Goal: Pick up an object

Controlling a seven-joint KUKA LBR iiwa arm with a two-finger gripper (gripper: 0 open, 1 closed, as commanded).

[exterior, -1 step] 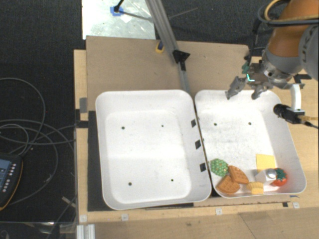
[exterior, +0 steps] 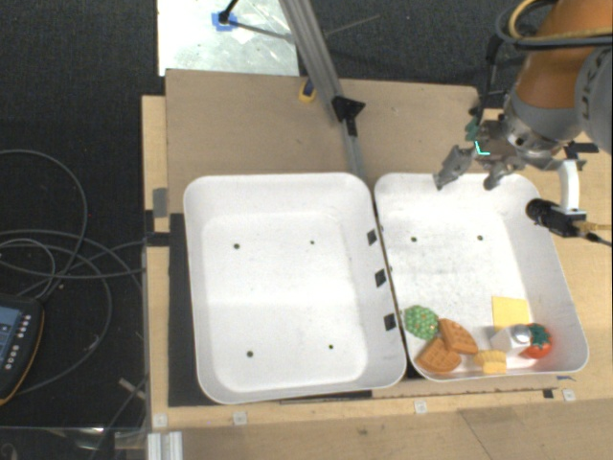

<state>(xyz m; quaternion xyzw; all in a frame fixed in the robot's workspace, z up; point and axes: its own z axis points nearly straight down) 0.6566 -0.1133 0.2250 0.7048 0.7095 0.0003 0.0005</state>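
My gripper hangs over the far rim of the right bin, fingers spread open with nothing between them. The objects lie clustered at the near end of that bin, well away from the gripper: a green bumpy piece, two orange waffle-like pieces, a yellow block, a small yellow piece, and a grey and red item.
The left bin sits beside the right one, with black clips along the shared edge. A slanted grey pole crosses the back of the bench. Cables and a pendant lie on the floor at left.
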